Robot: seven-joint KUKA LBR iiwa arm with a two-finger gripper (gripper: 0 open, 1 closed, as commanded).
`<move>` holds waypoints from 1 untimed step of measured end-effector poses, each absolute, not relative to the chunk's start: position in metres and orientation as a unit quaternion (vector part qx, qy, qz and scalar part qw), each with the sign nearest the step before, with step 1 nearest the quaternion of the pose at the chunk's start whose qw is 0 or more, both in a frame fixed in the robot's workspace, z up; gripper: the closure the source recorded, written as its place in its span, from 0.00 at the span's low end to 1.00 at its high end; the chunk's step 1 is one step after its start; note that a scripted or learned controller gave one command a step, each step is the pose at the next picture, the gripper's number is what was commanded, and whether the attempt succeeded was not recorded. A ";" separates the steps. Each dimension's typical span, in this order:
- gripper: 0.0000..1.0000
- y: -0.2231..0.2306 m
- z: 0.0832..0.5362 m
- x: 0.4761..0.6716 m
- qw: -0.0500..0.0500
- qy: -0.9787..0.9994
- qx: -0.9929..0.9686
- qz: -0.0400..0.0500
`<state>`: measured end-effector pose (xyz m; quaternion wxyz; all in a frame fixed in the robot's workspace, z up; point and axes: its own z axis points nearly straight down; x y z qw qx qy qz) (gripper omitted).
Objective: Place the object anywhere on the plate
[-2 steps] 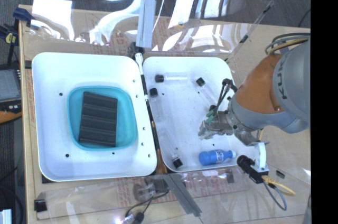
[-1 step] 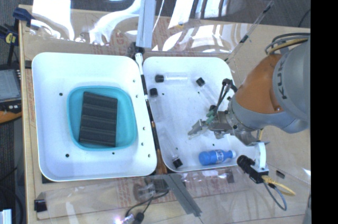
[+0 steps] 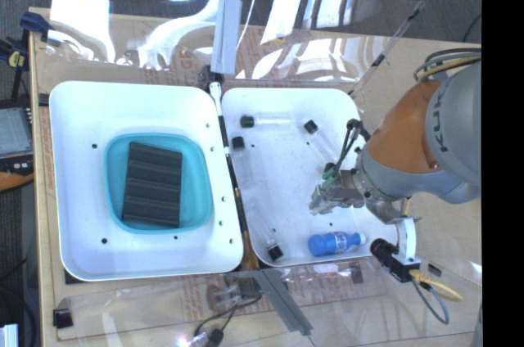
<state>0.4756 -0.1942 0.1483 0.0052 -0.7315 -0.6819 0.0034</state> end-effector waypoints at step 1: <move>1.00 -0.128 0.190 0.481 0.000 -0.754 -0.657 0.000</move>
